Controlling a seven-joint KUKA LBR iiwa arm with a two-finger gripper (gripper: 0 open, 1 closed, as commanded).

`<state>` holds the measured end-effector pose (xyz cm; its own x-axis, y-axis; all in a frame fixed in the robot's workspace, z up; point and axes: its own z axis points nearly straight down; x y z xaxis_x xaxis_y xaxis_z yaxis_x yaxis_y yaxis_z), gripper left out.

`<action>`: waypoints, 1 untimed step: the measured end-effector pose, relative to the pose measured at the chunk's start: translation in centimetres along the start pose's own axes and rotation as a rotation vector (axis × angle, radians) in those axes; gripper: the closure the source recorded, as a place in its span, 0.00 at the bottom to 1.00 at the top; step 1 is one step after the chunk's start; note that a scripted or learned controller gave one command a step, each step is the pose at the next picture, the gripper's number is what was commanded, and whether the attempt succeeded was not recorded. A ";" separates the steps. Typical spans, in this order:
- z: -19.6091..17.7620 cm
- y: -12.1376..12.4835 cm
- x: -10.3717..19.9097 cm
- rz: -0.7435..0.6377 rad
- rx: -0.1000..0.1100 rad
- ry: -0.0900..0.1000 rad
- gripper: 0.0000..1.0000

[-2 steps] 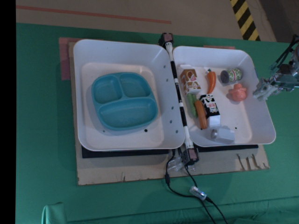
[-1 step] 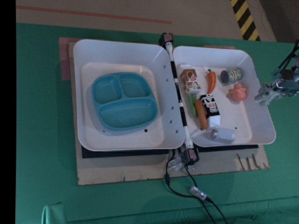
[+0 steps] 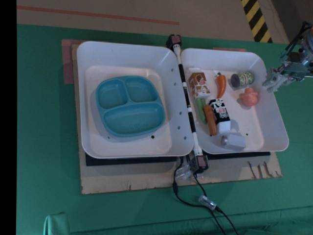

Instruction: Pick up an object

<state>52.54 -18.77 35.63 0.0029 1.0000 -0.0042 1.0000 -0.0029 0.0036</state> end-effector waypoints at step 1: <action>-1.2 -1.2 3.8 -0.001 0.003 0.003 1.00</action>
<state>51.38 -15.01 36.81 0.0023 1.0000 -0.0012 1.0000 -0.0023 0.0006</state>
